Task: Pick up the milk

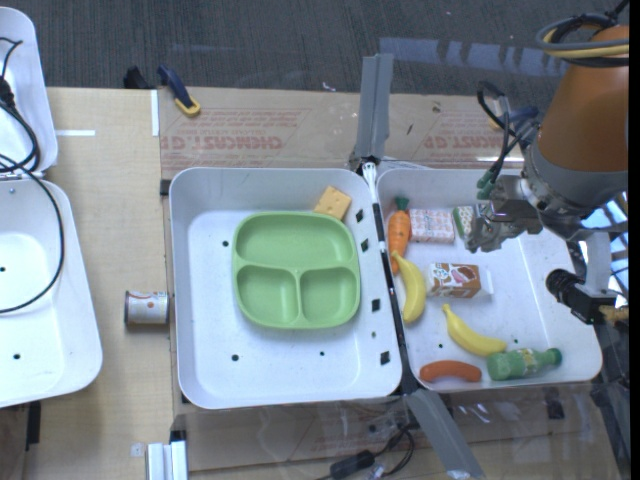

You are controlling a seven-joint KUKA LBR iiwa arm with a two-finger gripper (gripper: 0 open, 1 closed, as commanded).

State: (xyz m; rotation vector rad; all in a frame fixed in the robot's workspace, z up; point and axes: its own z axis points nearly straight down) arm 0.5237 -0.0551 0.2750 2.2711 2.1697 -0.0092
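The milk (456, 280) is a small brown and white carton lying on its side in the middle of the right bin (560, 268). My gripper (485, 236) hangs over the bin's back half, just up and to the right of the carton and apart from it. Nothing shows in its grasp. A pink and white box (432, 225) and a small green and white item (463, 219) lie directly to the gripper's left.
The right bin also holds a carrot (399, 230), two bananas (409, 286) (472, 334), a red sausage (451, 371) and a green bottle (522, 363). The left bin (200, 268) holds a green divided plate (297, 268) and a cheese wedge (333, 204).
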